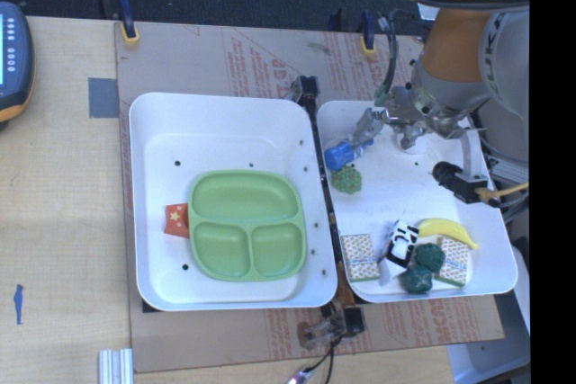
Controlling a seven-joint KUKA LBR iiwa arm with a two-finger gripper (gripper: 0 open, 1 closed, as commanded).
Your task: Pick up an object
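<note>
Hanging over the right shallow white bin [504,270], two-finger gripper [355,142]; finger state cannot be told. Small blue block [338,156] at its tip, fuzzy green ball [346,181] just below; yellow plastic banana [447,232] toward the bin's lower right.

I can't read any words from here: the red print on the cardboard sheet [270,58] is too faint, and the red card [176,218] shows just a yellow star.
</note>
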